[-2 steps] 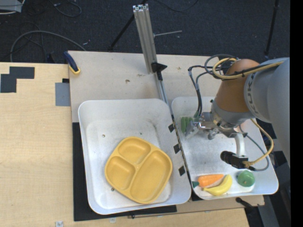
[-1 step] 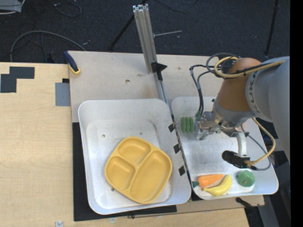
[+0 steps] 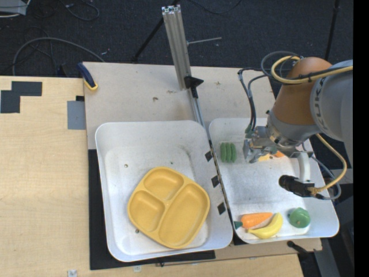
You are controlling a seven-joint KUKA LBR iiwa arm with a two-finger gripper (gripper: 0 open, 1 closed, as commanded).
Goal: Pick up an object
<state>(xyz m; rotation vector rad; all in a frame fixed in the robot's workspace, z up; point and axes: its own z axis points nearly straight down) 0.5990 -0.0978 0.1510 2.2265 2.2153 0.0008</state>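
- Two shallow white bins sit side by side on a bench, seen from above at a slant.
- The left bin (image 3: 115, 154) holds a yellow divided plate (image 3: 168, 206), lying flat toward its near side.
- The right bin (image 3: 253, 195) holds several small toys.
- The grey arm (image 3: 323, 103), with an orange band above the wrist, reaches in from the right over the far part of the right bin.
- The gripper (image 3: 256, 153) hangs low at the far end of the right bin; whether it is spread or closed cannot be told from this view.
- A green ridged toy (image 3: 228, 152) lies just left of the gripper, near the bin's left wall.
- A small orange and yellow piece (image 3: 271, 155) shows just right of the gripper, partly hidden by it.
- At the near edge of the right bin, well apart from the gripper, lie a carrot (image 3: 255, 219), a banana (image 3: 268, 228) touching it, and a green round toy (image 3: 298, 217) to their right.
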